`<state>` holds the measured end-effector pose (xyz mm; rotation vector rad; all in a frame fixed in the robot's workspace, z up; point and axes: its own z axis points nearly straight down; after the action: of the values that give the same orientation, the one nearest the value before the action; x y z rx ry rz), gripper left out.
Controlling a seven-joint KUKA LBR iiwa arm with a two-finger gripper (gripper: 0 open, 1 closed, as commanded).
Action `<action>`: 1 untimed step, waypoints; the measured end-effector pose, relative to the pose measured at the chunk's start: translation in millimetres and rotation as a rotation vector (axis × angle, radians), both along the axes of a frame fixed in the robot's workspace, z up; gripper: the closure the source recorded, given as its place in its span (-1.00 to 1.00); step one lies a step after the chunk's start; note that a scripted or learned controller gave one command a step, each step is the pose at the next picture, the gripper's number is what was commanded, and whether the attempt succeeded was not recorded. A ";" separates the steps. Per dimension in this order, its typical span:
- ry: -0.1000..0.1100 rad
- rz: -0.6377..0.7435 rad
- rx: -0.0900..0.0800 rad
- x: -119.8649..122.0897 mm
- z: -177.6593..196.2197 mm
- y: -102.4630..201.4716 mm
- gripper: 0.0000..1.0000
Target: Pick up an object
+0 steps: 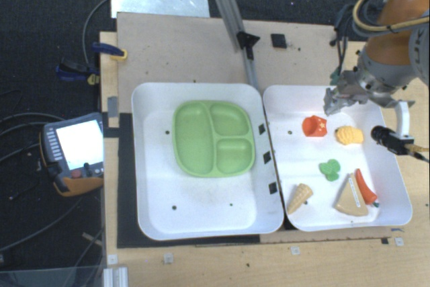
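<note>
Above orange toy [314, 126]: hand [334, 104] (fingers indistinct)

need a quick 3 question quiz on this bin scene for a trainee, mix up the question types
1. True or false: the green divided plate lies in the right bin.
2. Which toy lies nearest the gripper? A) ice cream cone B) orange-red toy C) sandwich wedge
3. Fill in: the small green toy lies in the ____ bin.

Key
1. False; it lies in the left bin.
2. B
3. right
</note>
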<state>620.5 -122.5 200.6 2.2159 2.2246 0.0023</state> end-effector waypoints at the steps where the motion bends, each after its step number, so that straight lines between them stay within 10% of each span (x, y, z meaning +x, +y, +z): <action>1: 0.000 0.001 0.000 4.5 46.5 -7.7 1.00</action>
<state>625.0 -130.2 247.1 2.2145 2.2254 0.0026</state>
